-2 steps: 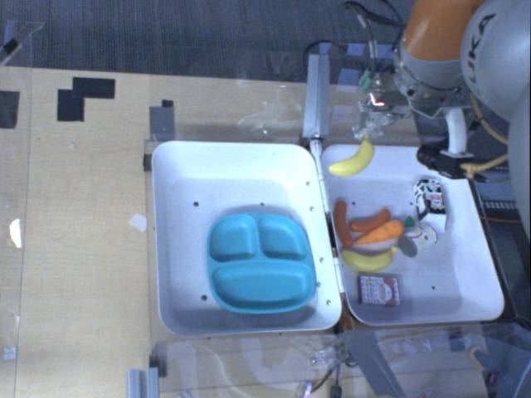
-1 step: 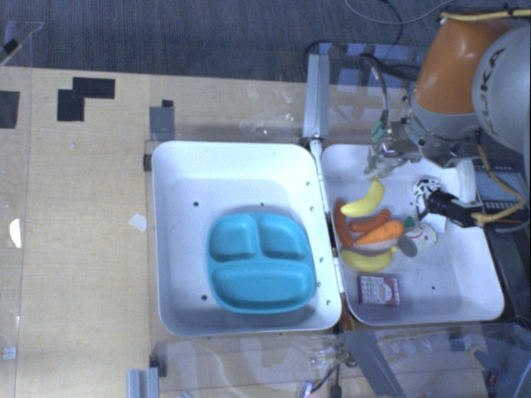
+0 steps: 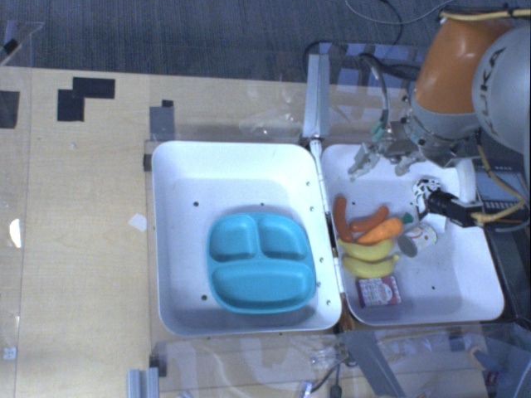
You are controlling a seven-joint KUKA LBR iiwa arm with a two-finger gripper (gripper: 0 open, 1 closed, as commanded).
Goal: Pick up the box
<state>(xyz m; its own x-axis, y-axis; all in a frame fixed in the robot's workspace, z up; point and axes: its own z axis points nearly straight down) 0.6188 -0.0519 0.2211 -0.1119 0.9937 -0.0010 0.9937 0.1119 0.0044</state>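
Box (image 3: 378, 291): small, flat, reddish-maroon w/ pale print on top, details too small to read. Lies face-up on the floor of the right bin (image 3: 465, 301), near its front edge and close to the wall shared w/ the left bin. Roughly square to the bin, slightly skewed. Sits just in front of the banana (image 3: 367, 259), nearly touching it. Nothing on top of it.
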